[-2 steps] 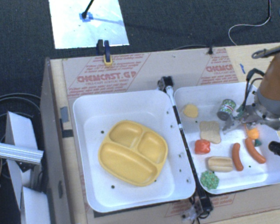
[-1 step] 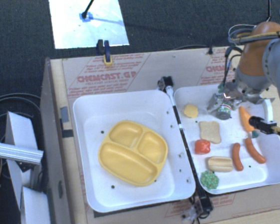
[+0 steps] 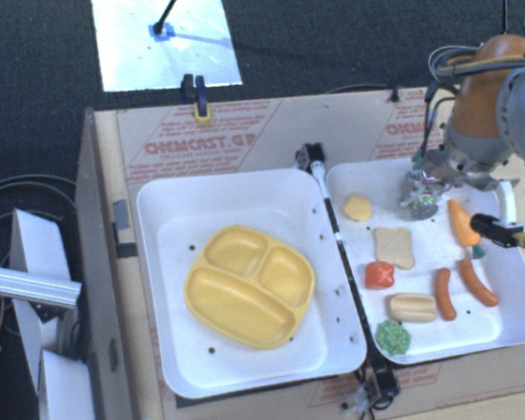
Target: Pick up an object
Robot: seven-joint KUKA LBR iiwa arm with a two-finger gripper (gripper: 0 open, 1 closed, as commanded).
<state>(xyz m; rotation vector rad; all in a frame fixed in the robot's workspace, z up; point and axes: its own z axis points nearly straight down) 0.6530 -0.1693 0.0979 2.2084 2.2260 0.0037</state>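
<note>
broccoli piece (image 3: pixel 393 336): green, seen nearest the front, against the front rim of the arm-side bin (image 3: pixel 524 316), close to the divider.
bun (image 3: pixel 413 307): pale, laid crosswise just behind the broccoli piece.
short sausage (image 3: pixel 444 294): laid just beside the bun, on the arm's side.
long sausage (image 3: pixel 479 283): laid at a slant, near the short sausage, further toward the arm.
yellow tray (image 3: pixel 250 286): three compartments, placed alone in the other bin (image 3: pixel 180 355), tilted to the bin's walls.
red piece (image 3: pixel 379 275): set near the divider, just beside the bread slice's corner.
bread slice (image 3: pixel 394 247): laid flat, mid-bin.
carrot (image 3: pixel 461 222): orange, pointed front to back, behind the long sausage.
yellow lump (image 3: pixel 357 208): placed at the far end, by the divider.
pincer (image 3: pixel 420 198): lowered at the far end of the arm-side bin, between yellow lump and carrot; how far it is open cannot be told, and no hold is seen.
worktop (image 3: pixel 235 132): covered with printed brown board, seen behind both bins.
</note>
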